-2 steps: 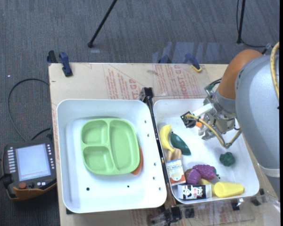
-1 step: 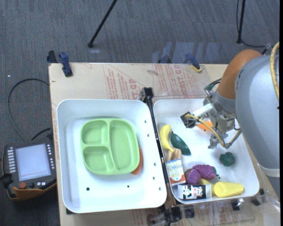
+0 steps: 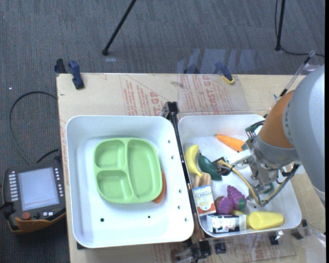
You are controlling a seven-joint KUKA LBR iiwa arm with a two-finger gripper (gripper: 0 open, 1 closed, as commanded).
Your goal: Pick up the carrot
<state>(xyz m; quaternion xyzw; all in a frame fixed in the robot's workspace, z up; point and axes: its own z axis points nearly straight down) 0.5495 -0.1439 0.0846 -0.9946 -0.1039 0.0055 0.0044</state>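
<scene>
Gripper (image 3: 261, 181) over right bin (image 3: 208, 126) (carrot (image 3: 231, 141) just beside)

Arm (image 3: 310, 119) in from right, wrist bent down, gripper (image 3: 261, 181) low.

At frame centre you see a green tray (image 3: 127, 170) in the left bin (image 3: 77, 147); lower right, a banana (image 3: 192, 159), grapes (image 3: 230, 200) and a lemon (image 3: 265, 220); far left, a pendant (image 3: 35, 193).
</scene>
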